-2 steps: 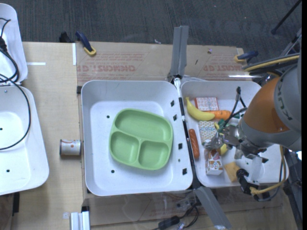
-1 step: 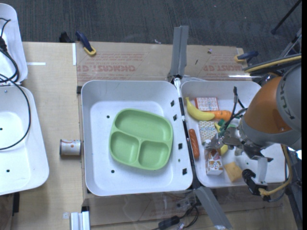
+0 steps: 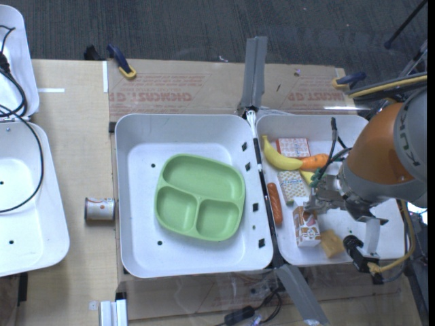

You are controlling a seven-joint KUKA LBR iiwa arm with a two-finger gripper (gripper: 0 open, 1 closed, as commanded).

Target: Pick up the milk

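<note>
Left bin: one green tray with three compartments, lying flat near the middle.

Right bin: milk, a small carton with a red and white front, upright in the near left part; hot dog along the left wall, just left of the milk; banana toward the far left; orange carrot touching the banana's right end; two printed cards under and beside the banana; tan bread piece just right of the milk.

Gripper: at the milk's top edge, under the grey and orange arm; whether its claw is spread or pinching cannot be told

Bench: small can on its side, left of the left bin
</note>
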